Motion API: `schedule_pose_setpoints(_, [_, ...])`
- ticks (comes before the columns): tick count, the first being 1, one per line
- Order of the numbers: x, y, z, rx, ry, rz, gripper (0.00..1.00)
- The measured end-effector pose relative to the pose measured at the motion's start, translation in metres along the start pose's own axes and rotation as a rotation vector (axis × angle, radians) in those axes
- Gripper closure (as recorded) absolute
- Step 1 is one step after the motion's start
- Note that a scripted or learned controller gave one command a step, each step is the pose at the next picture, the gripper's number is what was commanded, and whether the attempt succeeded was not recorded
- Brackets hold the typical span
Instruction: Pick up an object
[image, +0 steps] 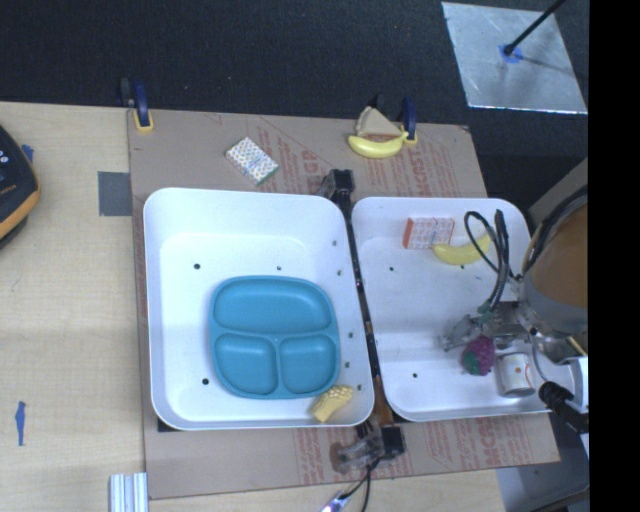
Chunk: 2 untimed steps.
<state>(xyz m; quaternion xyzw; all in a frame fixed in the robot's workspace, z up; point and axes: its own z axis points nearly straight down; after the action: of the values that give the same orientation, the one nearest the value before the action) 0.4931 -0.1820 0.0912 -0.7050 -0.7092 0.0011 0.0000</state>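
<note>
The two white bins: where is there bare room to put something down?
In the left bin, the strip above the blue tray. In the right bin, the floor left of the gripper. It is crowded around the purple object, the yellow banana and the small box.

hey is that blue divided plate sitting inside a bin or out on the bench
Inside. The blue divided plate lies flat on the floor of the left bin, right side up, white rim visible on all sides.

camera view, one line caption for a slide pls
KUKA arm's hand low in the right bin over a purple object; blue divided plate in the left bin.
</note>
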Motion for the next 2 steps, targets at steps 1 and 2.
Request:
schedule_pose_setpoints(1, [-0.021, 0.084, -0.001, 0.000, 0.001, 0.003, 0.00])
schedule_pose_setpoints(2, [0.010, 0.017, -0.111, 0.000, 0.002, 0.003, 0.00])
